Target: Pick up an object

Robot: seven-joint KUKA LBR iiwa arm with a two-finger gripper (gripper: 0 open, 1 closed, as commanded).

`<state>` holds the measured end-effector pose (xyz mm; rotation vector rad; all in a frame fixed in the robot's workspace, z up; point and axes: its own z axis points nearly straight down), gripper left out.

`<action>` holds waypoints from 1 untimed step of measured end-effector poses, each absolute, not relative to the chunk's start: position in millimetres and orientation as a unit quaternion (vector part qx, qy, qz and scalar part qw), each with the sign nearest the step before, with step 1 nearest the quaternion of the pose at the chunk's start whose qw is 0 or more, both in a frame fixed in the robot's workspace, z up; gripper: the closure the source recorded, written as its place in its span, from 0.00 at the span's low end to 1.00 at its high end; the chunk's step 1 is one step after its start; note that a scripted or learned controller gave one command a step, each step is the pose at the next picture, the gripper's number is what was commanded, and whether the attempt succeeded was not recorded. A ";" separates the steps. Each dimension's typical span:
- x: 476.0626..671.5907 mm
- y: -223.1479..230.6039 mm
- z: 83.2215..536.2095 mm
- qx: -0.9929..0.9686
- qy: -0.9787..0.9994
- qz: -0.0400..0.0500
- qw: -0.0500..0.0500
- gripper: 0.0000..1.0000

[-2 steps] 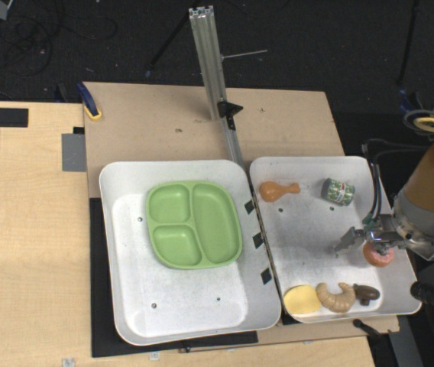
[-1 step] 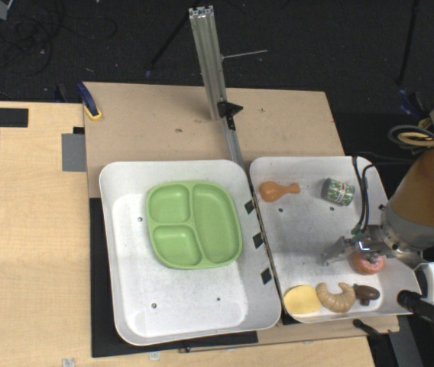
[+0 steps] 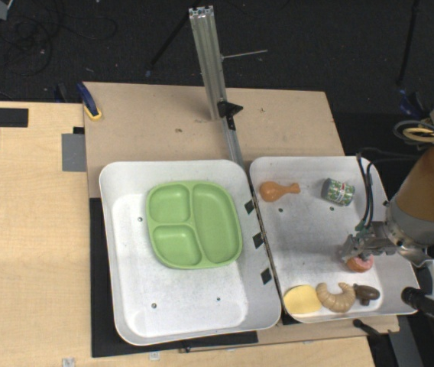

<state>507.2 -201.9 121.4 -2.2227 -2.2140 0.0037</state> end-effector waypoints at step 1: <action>508.7 -193.7 179.7 -0.706 -0.708 -0.001 -0.001 1.00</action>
